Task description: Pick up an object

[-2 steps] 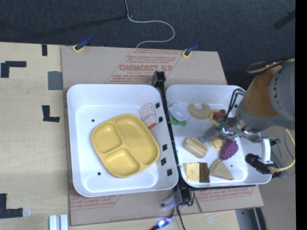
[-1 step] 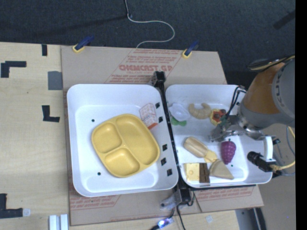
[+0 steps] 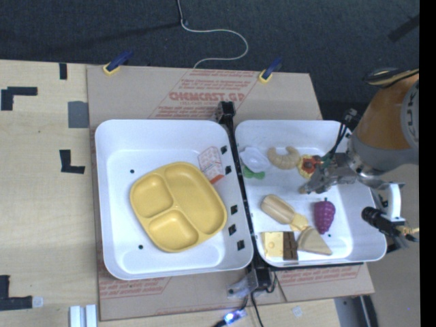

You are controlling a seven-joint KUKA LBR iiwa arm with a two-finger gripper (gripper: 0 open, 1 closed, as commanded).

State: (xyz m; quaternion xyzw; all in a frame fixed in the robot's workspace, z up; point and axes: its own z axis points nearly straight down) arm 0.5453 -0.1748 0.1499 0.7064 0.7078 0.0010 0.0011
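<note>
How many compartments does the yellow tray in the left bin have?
3. The yellow tray has one long compartment along its upper right side, one at its left, and one at its lower end. Nothing lies on it to hide another.

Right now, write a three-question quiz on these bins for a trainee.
1. True or false: the yellow divided tray lies in the left bin.
2. Which lies nearest the gripper? A) purple grapes B) small carton C) cake slice
3. Fill in: the orange clamp and the blue clamp hold the ____ sheet.

Key: 1 true; 2 A; 3 cardboard.
</note>
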